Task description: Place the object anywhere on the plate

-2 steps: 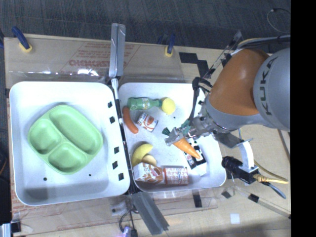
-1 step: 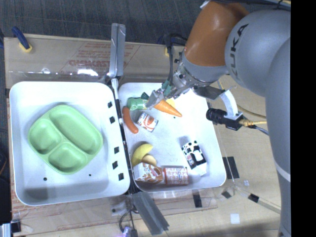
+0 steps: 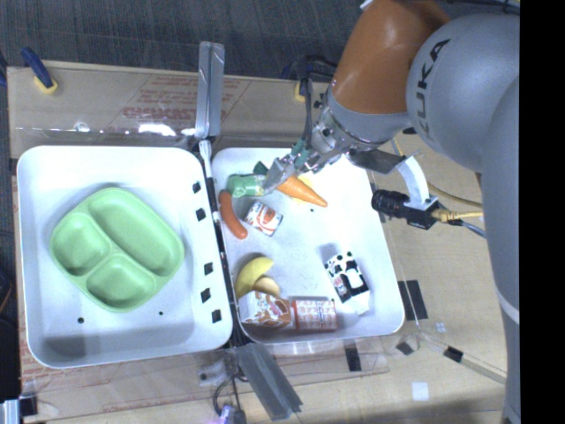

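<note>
In the right bin (image 3: 305,254), far side: carrot (image 3: 306,192), likely the target, probably light, stiff, smooth and tapered, so best taken across the thick end; gripper (image 3: 290,168) right at that end, grip impossible to tell; plate (image 3: 115,246) well apart in the left bin (image 3: 44,325).

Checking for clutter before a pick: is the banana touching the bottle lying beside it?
Touching. The camera view shows the banana resting against the upper left end of the bottle, with no white bin floor visible between them.
</note>
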{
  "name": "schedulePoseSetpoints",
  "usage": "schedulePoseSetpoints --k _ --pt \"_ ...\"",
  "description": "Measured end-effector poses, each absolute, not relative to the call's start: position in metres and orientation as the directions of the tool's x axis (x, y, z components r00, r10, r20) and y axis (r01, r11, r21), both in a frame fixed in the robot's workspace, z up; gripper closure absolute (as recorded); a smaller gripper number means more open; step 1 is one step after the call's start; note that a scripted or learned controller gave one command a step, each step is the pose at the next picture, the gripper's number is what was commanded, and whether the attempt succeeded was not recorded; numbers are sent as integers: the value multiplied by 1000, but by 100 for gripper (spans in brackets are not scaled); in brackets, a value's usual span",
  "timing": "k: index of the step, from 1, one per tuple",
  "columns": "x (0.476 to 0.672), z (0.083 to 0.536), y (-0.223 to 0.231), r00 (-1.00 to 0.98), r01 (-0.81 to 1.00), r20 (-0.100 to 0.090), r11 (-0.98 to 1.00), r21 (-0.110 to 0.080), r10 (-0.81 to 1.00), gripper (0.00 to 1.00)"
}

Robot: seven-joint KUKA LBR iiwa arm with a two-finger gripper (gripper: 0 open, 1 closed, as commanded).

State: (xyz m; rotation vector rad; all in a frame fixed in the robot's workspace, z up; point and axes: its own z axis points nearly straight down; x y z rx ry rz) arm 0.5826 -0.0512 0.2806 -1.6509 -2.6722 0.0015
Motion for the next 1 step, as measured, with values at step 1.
schedulePoseSetpoints --k 1 --pt "574 219 6 -269 963 1 269 -5 963 100"
